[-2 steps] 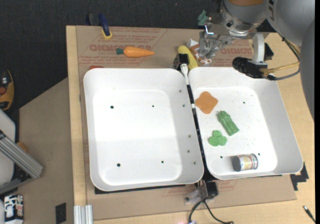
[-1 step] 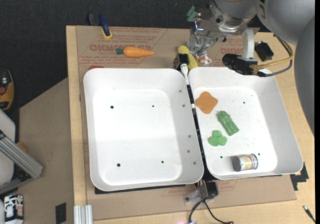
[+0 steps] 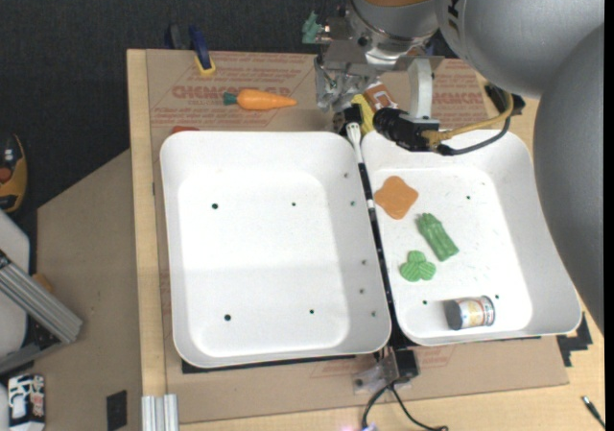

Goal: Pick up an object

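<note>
Camera view, looking down on table [image 3: 144, 227]. Two white bins side by side: left bin [image 3: 182, 189], right bin [image 3: 518, 189]. Right bin holds an orange flat piece [image 3: 395, 198] near its left wall, a green ridged piece [image 3: 437, 236] just below it, a green leafy piece [image 3: 416, 268] beside that, and a small can [image 3: 470, 312] lying on its side near the front edge. Toy carrot [image 3: 259, 101] lies on the table behind the left bin. Pincer [image 3: 350, 98] sits above the far rim between the bins; cannot tell whether apart or together. Nothing seen held.
</note>
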Controlling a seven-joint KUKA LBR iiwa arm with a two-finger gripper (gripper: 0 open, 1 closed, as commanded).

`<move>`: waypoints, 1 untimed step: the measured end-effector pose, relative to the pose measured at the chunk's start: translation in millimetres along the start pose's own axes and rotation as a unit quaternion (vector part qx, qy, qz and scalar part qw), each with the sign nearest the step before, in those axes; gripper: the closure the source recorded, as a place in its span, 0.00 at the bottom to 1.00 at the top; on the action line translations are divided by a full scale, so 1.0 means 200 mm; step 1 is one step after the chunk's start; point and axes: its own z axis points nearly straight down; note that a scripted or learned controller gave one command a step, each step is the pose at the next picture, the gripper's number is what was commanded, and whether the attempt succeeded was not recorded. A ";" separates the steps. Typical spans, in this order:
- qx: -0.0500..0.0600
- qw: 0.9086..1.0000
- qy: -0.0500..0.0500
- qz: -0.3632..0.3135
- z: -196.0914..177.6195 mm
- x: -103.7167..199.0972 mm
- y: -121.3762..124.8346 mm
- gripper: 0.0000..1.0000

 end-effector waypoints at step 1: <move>-0.005 1.000 0.001 0.001 -0.64 0.12 0.00 1.00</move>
